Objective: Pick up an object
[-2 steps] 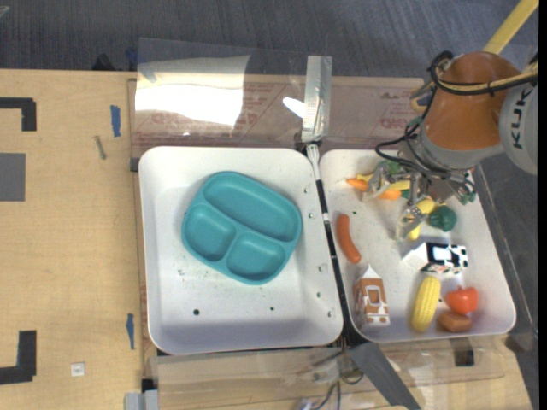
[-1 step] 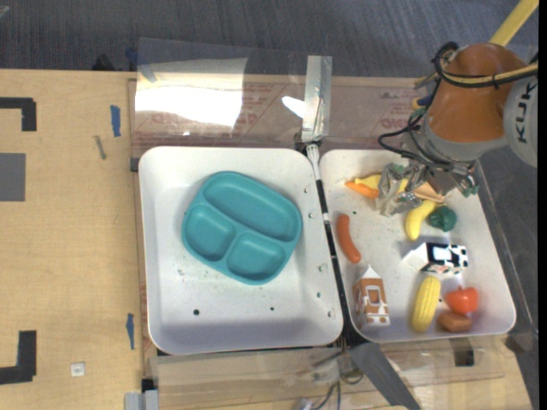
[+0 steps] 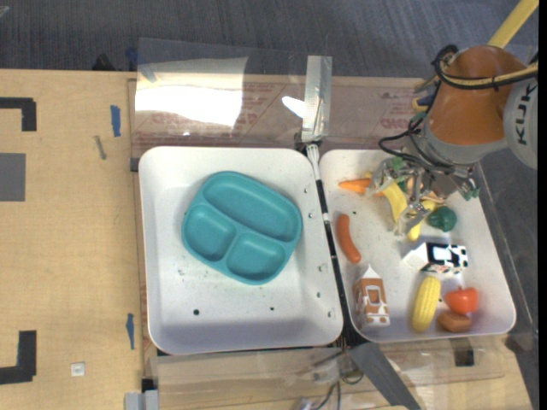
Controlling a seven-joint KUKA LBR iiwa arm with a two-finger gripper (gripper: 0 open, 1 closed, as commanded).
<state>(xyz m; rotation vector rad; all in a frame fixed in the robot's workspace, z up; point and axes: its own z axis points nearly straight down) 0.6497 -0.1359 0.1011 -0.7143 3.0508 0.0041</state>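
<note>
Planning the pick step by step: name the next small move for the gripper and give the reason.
Probably a short, straight descent onto the banana. The gripper hangs over the back of the right bin, right beside the banana, with a carrot and a green toy close by. Whether anything sits between its fingers cannot be told, so a small drop is safer than a sideways sweep.

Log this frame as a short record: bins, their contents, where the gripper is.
left bin: holds a teal divided plate
right bin: holds toy food
items in right bin: carrot, banana, sausage, corn cob, tomato, small carton, black-and-white cow toy
gripper: over the upper part of the right bin, close by the banana
grasp state: cannot tell
</note>
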